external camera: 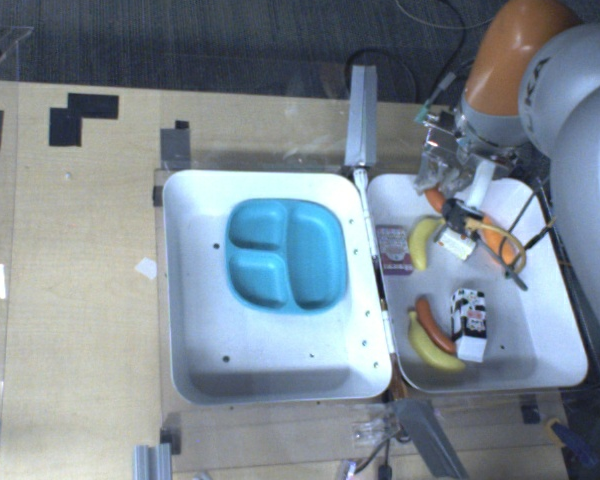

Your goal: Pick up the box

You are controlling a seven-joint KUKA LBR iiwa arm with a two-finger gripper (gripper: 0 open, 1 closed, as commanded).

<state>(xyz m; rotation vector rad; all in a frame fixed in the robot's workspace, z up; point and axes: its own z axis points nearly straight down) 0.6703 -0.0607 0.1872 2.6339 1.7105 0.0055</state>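
Camera view: the box [469,323] is lying in the right bin [540,368], just beside a banana [432,344]. The gripper [450,183] is hanging over the bin's far end, partly blocking a carrot [480,230]; honestly can't tell its state.

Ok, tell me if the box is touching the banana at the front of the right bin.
Touching. The camera view shows the box lying with its lower end against the banana, no gap between them.

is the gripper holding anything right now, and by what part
Cannot be told: the gripper sits low over the right bin's far end, its tips hidden. The box lies apart, untouched.
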